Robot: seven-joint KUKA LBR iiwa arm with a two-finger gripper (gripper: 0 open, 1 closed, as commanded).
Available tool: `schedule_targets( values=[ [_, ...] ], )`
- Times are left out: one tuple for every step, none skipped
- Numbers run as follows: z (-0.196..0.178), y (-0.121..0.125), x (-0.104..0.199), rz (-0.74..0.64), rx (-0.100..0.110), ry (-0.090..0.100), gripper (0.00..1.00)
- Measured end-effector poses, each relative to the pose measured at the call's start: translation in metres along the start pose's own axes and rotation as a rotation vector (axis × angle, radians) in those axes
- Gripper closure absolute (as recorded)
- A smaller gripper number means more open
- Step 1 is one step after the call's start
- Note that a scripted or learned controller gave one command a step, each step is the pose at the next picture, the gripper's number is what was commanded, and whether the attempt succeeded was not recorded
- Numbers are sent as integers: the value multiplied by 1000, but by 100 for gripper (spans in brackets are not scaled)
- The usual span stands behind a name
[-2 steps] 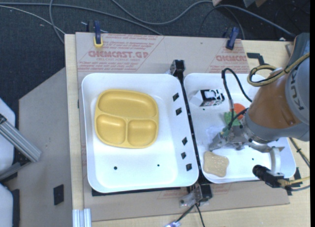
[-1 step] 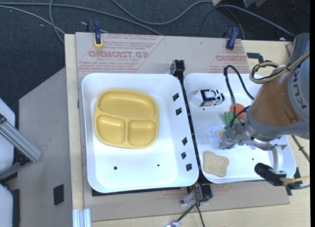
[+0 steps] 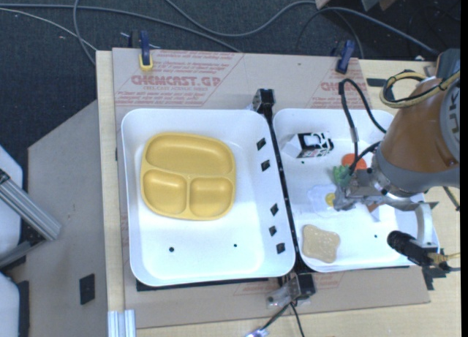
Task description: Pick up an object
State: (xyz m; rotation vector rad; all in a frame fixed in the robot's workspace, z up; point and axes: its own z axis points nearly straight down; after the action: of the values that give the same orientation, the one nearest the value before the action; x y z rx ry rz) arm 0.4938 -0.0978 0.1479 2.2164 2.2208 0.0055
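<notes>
Yellow three-part plastic tray (glossy, rounded) lies left; gripper state unclear.

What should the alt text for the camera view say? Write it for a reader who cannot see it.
A grey robot arm with an orange band reaches from the right into the right white bin, its gripper low among small items: a tan sponge-like piece, a black-and-white object, and green and orange bits. The left white bin holds a yellow divided plate.

Grey arm low, reaching leftward
</notes>
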Motion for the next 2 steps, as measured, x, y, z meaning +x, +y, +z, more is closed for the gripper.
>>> schedule_targets(
  values=[
    [-48, -6, -4, 2, 0, 0, 100],
    [-93, -5, -4, 1, 1, 0, 100]
  ],
)
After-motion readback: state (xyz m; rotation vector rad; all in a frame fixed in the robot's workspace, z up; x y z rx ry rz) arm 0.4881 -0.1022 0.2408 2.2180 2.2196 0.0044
